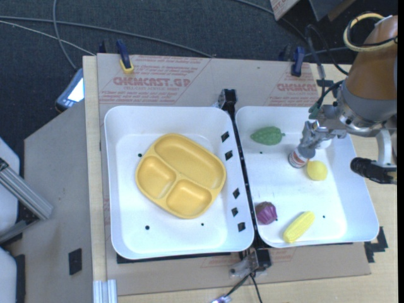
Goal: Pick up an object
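Several toy foods lie in the right bin [353,197]: a green leafy piece [267,136] at the back, a yellow lemon [317,170] in the middle, a purple vegetable [266,213] at the front left and a yellow corn cob [298,226] at the front. My gripper [299,157] hangs low over the bin floor, just left of the lemon and right of the green piece. Nothing shows between its tips.
The left bin [120,188] bears a yellow divided plate [181,175]. A black divider with clips [232,169] runs between the bins. Clamps [125,60] hold the cardboard backing at the far edge. The arm's orange band [374,55] looms over the right bin's far right.
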Motion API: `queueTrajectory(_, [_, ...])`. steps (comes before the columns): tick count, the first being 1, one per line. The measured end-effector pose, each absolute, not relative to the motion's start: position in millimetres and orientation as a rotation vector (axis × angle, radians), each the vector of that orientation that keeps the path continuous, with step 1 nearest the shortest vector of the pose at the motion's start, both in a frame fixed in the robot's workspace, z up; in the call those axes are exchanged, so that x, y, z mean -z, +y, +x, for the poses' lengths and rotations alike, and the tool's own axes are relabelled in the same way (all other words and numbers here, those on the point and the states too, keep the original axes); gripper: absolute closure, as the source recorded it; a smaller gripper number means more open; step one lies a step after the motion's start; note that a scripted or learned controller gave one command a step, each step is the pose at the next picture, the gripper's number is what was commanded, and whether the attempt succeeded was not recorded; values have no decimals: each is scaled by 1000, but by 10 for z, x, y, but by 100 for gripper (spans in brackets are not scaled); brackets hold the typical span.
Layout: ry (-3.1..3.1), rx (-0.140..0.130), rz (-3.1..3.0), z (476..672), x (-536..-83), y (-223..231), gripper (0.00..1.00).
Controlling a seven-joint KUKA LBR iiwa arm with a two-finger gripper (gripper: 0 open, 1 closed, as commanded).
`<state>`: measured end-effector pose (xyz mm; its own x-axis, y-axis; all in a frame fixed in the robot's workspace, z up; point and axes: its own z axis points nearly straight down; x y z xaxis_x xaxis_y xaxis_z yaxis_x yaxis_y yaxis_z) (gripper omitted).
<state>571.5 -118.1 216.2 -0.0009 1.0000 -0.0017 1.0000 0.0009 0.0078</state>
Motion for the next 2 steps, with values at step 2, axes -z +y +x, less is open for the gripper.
queueTrajectory(2, [2229, -3, 2215, 5849, -2634, -553, 100])
